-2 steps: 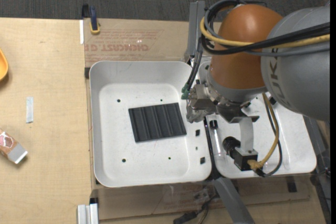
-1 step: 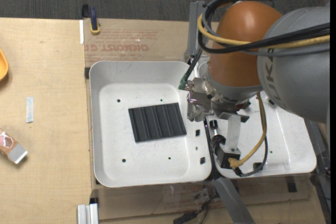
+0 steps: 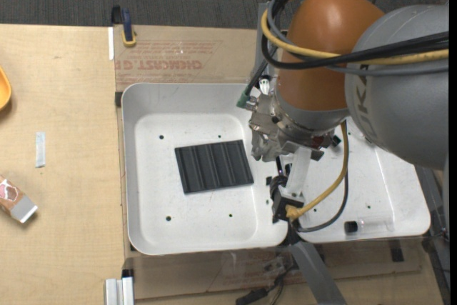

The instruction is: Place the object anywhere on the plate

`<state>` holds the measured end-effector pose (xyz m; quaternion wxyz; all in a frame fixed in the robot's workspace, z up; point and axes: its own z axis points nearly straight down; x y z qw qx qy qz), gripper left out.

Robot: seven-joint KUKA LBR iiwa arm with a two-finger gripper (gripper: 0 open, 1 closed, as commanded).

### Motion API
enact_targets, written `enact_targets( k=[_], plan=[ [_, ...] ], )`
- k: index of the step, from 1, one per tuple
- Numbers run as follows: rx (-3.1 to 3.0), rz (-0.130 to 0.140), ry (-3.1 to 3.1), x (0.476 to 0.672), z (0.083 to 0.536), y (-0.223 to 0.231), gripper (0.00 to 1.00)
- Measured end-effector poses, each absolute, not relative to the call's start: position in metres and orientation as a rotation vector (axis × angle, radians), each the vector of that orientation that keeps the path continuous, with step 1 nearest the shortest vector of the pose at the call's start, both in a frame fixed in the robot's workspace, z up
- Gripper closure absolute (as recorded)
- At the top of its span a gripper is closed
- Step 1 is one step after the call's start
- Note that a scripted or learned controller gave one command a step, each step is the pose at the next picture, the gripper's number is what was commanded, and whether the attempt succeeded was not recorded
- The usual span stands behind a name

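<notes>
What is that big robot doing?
The grey and orange arm hangs over where the two white bins meet. A dark ribbed plate lies flat in the left bin, with nothing on it. A small dark thing lies in the right bin. I can't tell if the arm holds anything.

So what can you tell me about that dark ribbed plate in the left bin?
The plate is a flat, dark grey rectangle, matte like plastic or rubber, with parallel ridges across its top. It lies flat on the white floor of the left bin, about at the centre and turned slightly off square with the walls. Its whole top face shows bare. The arm hangs just past its right end; I cannot tell whether they touch.
</notes>
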<state>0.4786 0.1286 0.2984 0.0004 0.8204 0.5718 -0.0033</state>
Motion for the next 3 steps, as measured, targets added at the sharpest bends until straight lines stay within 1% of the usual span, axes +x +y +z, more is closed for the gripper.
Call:
enact_targets(
  k=[1,2,3],
  plan=[
    [2.663,-0.010,1.667,0.478,0.278,0.107,1.00],
    [2.764,-0.011,1.492,0.477,0.284,0.112,1.00],
    [2.753,-0.008,1.512,0.477,0.301,0.110,1.00]
  ],
)
